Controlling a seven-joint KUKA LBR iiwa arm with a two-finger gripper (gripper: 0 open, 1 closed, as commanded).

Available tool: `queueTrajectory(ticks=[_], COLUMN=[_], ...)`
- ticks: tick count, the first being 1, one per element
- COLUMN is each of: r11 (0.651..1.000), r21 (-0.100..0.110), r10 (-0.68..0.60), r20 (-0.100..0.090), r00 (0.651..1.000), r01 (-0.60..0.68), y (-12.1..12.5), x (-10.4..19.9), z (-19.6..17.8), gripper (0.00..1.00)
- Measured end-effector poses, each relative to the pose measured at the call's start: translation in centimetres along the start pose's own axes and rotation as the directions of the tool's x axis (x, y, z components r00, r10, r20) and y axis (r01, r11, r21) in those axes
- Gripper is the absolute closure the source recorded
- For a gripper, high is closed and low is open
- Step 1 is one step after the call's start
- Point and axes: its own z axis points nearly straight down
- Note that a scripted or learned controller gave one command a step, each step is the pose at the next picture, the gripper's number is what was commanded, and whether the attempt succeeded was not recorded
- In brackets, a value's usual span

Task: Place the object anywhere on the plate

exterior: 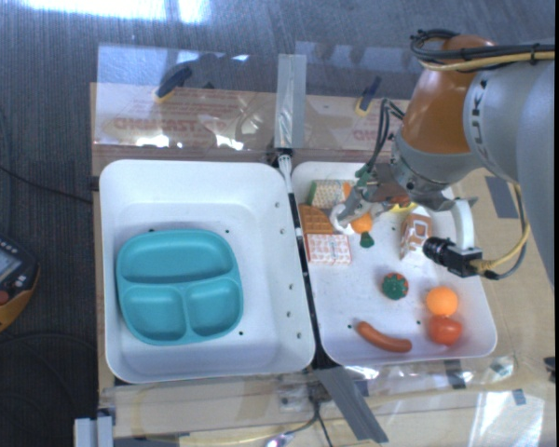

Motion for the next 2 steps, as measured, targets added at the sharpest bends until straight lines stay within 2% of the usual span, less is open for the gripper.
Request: queueTrajectory(ticks=[1, 2], r11=[0.999, 0.997], r21=[0.001, 0.0], r10=[-0.049, 0.071], r20=[-0.004, -0.004], r00=[0.999, 0.997], r01=[0.049, -0.071], y=[1.0, 1.1], x=[6.7, 15.4], z=[2.4, -0.3], gripper=[1.0, 1.0])
